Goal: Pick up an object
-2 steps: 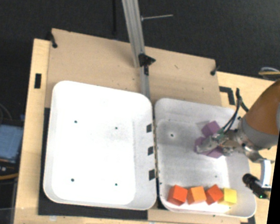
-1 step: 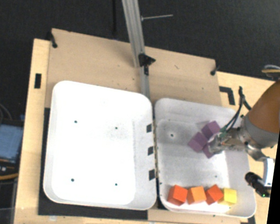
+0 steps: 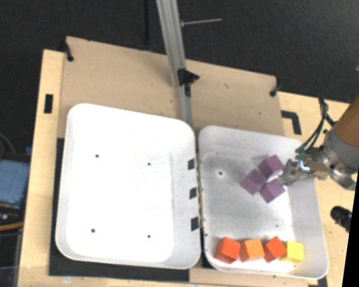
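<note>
Purple blocks (image 3: 265, 177) beside hand (image 3: 289, 175), orange blocks (image 3: 250, 249) apart

Two shallow white bins are seen side by side on a wooden bench (image 3: 41, 152). In the right bin (image 3: 224, 200), three purple blocks (image 3: 262, 177) are clustered together near the far right part. Along its near edge, a row of four blocks is laid: a red-orange block (image 3: 228, 249), an orange block (image 3: 252, 249), a red block (image 3: 275, 248) and a yellow block (image 3: 295, 251). The gripper (image 3: 293, 172) is placed just beside the purple cluster, on its right. The left bin (image 3: 123, 184) is marked by four small dots.
</note>
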Controlling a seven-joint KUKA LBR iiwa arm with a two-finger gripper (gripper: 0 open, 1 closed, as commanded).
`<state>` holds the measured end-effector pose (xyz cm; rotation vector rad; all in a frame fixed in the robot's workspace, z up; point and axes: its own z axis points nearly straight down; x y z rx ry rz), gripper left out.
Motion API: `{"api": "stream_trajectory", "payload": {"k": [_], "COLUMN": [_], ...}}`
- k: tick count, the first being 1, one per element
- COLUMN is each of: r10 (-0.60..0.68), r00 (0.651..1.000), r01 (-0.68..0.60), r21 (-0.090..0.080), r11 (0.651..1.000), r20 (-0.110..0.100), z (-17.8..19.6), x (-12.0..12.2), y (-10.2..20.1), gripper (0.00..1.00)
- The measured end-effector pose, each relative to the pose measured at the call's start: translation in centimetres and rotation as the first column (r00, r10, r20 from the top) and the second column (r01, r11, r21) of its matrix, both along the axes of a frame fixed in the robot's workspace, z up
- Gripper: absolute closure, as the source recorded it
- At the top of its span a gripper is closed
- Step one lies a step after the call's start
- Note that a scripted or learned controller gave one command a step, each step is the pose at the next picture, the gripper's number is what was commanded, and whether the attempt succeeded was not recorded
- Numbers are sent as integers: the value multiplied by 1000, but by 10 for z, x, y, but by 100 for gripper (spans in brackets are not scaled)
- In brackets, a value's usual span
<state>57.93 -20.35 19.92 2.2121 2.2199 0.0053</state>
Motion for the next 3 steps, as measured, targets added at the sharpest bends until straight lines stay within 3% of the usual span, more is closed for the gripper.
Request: {"api": "stream_trajectory", "payload": {"k": [1, 3], "r10": [1, 2], "r00": [1000, 1000], "r01": [-1, -2], "r21": [0, 3], "r11": [1000, 1000], "r20": [1, -7], "z": [55, 40], "x": [2, -6], "y": [-2, 99], "gripper": [100, 100]}}
